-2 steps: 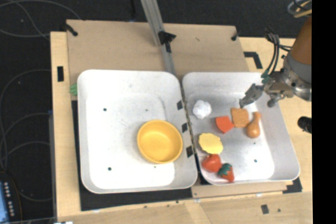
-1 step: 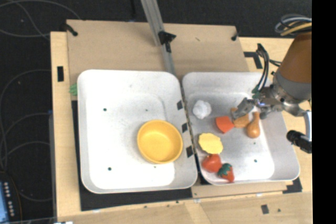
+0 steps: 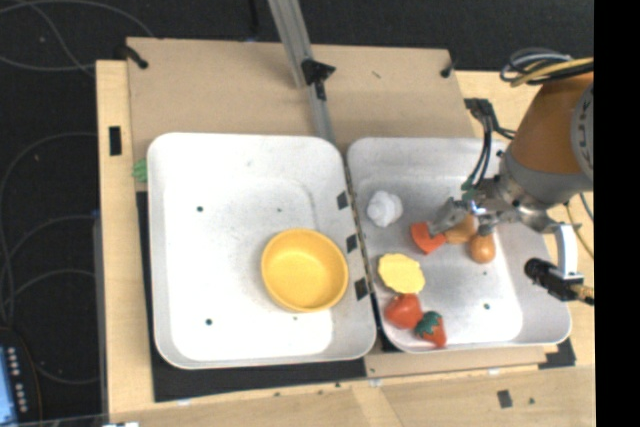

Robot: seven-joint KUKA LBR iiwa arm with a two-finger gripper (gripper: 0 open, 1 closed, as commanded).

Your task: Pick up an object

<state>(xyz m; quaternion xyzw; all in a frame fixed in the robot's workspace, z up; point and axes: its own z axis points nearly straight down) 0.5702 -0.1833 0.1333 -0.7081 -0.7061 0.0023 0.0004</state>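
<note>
My gripper point(image 3: 462, 218) hangs low over the middle of the right bin point(image 3: 500, 315). Directly under it lies a cluster of small toys: a red-orange piece point(image 3: 428, 238), a tan piece point(image 3: 462, 233) and an orange ball point(image 3: 482, 250). The gripper's body hides part of the tan piece, and I cannot make out whether anything is gripped. A white lump point(image 3: 383, 208) sits to the left of the cluster. Toward the bin's front lie a yellow piece point(image 3: 400, 272), a red tomato point(image 3: 403, 311) and a strawberry point(image 3: 432, 327).
A yellow bowl point(image 3: 304, 269) stands in the left bin point(image 3: 200, 185), near the divider between the bins. A metal pole point(image 3: 290, 15) rises behind the bins. The arm's orange band point(image 3: 550, 120) is above the right bin's far right corner.
</note>
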